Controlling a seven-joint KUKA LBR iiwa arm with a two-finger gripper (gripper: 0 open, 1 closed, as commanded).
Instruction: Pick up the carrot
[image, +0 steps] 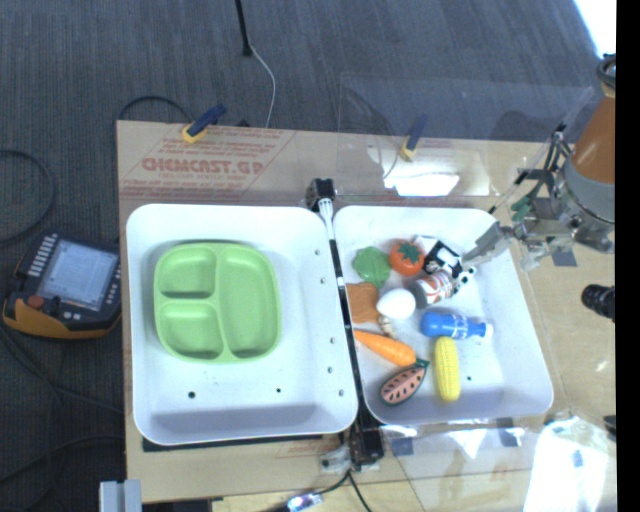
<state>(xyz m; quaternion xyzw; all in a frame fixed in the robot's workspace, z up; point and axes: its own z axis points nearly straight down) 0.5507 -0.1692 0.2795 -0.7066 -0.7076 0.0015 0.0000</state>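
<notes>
The orange carrot (385, 347) lies flat near the left wall of the right bin (525, 330), its tip pointing toward the corn. Around it are a white egg (397, 303), a brown block (362, 302) and a watermelon slice (403, 384). My gripper (497, 242) hangs over the bin's upper right corner, well up and to the right of the carrot. It is apart from the carrot and nothing shows in its grasp.
The right bin also holds a green leafy piece (372, 264), a tomato (407, 257), a red-and-white can (435, 288), a blue bottle (452, 325) and a corn cob (447, 368). A green divided plate (216, 300) sits in the left bin (145, 400).
</notes>
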